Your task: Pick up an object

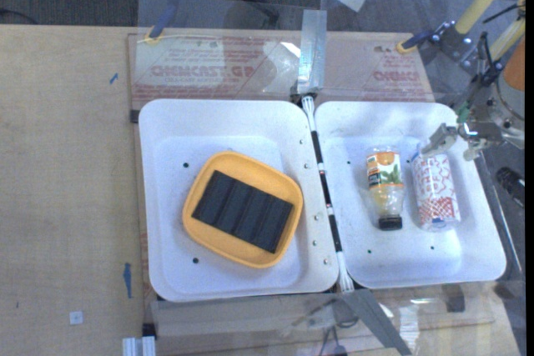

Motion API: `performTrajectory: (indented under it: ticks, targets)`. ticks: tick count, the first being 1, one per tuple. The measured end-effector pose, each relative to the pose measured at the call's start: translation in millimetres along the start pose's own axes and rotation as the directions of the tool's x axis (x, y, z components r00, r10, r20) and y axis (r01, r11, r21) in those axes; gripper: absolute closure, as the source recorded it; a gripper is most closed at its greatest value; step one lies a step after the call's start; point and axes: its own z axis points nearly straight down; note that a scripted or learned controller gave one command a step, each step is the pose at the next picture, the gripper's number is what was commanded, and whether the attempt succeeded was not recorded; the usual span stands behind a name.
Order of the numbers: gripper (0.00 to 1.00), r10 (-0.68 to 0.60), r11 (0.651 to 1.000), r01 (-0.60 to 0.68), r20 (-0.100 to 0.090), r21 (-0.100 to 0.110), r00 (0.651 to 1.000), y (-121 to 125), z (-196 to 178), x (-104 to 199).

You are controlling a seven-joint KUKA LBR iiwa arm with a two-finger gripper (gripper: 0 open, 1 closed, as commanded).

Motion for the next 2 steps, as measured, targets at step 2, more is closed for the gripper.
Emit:
performTrajectory:
  ticks: [2]
  targets:
    - [0.00, -0.227, 0.974, 0.227, 0.002, -0.002, 0.974, 32, 45, 20]
